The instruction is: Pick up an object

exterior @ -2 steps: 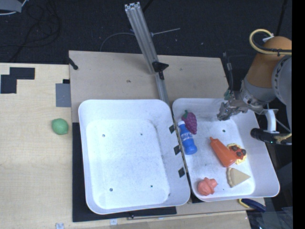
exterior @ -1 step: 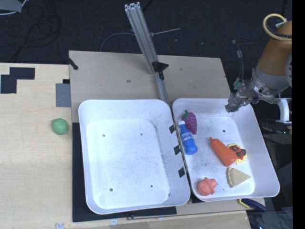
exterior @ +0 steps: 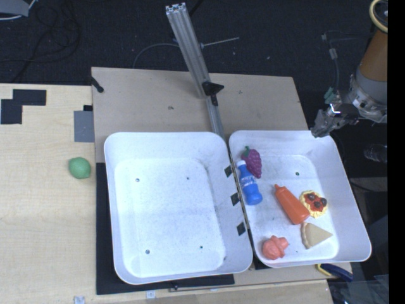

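I hang at the far right corner of the right bin (exterior: 354,189), my gripper (exterior: 321,124) just outside its rim; whether my jaws are spread or pressed, I cannot tell. Inside that bin, the blue bottle (exterior: 248,183) and purple grapes (exterior: 254,161) hug the left wall. The orange bottle (exterior: 291,204) lies mid-floor, the small pizza (exterior: 314,202) touching it, the tan wedge (exterior: 314,234) and pink piece (exterior: 274,247) nearer the front edge. The left bin (exterior: 120,170) sits alongside, a green ball (exterior: 80,168) beyond it.
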### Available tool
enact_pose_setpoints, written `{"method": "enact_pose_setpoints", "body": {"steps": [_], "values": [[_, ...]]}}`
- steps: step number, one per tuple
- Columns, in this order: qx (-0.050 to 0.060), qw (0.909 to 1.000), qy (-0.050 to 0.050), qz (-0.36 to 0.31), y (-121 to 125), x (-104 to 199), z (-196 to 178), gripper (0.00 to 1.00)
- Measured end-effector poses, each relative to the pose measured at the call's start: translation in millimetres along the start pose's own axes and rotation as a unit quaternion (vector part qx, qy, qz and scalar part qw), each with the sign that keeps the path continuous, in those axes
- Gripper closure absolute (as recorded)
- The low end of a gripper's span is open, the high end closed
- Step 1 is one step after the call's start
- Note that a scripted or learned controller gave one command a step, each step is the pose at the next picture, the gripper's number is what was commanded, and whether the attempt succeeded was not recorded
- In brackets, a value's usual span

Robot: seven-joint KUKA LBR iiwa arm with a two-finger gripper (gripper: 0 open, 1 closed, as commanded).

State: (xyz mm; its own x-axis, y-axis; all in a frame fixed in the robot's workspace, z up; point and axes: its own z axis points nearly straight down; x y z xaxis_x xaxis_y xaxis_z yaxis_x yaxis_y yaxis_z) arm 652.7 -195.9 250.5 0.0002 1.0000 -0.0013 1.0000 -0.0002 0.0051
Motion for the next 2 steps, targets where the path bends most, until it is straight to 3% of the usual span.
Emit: {"method": "enact_pose_setpoints", "body": {"steps": [1, 2], "values": [[0.002, 1.0, 0.001, 0.0, 0, 0, -8, 1.0], [0.003, 1.0, 0.001, -0.002, -4, 47, 1, 1.0]]}}
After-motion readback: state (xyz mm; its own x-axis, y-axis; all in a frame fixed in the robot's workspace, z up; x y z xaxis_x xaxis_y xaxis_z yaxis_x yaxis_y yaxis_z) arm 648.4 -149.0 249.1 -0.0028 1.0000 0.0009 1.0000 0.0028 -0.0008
